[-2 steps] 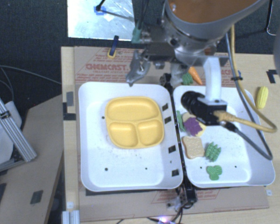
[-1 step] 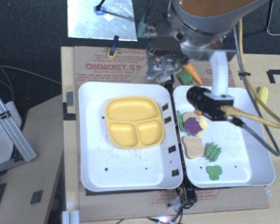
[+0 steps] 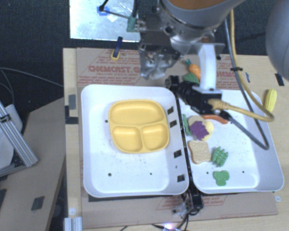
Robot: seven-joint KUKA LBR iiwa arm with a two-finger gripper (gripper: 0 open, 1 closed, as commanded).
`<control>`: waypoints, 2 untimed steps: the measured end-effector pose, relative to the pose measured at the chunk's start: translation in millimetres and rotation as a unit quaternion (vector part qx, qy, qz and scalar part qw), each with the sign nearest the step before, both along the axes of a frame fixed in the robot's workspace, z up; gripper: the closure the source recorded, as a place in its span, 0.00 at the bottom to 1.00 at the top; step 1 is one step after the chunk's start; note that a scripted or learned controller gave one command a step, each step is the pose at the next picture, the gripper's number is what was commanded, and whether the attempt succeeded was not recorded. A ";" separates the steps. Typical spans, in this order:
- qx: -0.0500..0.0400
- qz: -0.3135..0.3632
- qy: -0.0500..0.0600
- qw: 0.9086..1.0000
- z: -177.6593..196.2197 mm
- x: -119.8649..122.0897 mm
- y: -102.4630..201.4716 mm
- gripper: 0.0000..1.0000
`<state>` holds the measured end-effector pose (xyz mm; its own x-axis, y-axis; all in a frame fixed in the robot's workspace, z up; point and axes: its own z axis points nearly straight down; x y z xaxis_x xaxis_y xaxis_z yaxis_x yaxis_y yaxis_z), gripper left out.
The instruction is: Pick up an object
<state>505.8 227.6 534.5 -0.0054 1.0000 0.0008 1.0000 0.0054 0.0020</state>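
Nearest you, a green broccoli piece (image 3: pixel 221 177) lies at the front of the right bin (image 3: pixel 260 174), with a toast slice (image 3: pixel 199 151), a green spiky piece (image 3: pixel 219 156) and purple grapes (image 3: pixel 199 128) just behind it. Your left bin (image 3: pixel 94 174) carries a yellow divided plate (image 3: pixel 138 125). You're at the approach step: the gripper (image 3: pixel 154 64) hangs beyond the bins' far edge; you cannot tell its state. Next, you'd need to bring it over one toy and descend.
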 end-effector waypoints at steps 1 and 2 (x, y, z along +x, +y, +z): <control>0.000 -0.003 0.000 1.000 0.8 -20.1 -41.1 1.00; 0.000 -0.003 0.000 1.000 0.4 -19.4 -50.9 1.00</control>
<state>486.4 176.7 534.8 -0.0003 1.0000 0.0009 1.0000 0.0003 0.0012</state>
